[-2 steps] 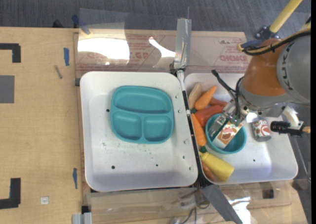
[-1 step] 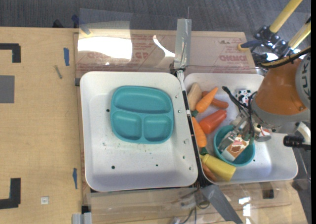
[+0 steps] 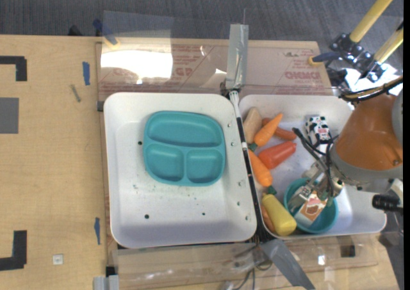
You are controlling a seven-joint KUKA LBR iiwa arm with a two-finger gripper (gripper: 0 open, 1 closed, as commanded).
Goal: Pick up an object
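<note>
My gripper (image 3: 313, 193) hangs low in the right bin (image 3: 365, 221), directly over a teal bowl (image 3: 328, 219) at the bin's front. A small brown and white item (image 3: 312, 209) lies in the bowl just below the gripper tip. Whether it is held cannot be made out. To the left in the same bin lie a yellow toy (image 3: 278, 212), a red pepper (image 3: 277, 153), two orange carrots (image 3: 267, 128) (image 3: 259, 168) and a beige piece (image 3: 251, 119). A black and white toy cow (image 3: 316, 129) stands at the back.
The left bin (image 3: 122, 205) holds a teal divided plate (image 3: 184, 148). The grey arm with its orange band (image 3: 368, 138) covers the right bin's right side. A clear plastic sheet lies behind the bins. Tan bench surface stretches to the left.
</note>
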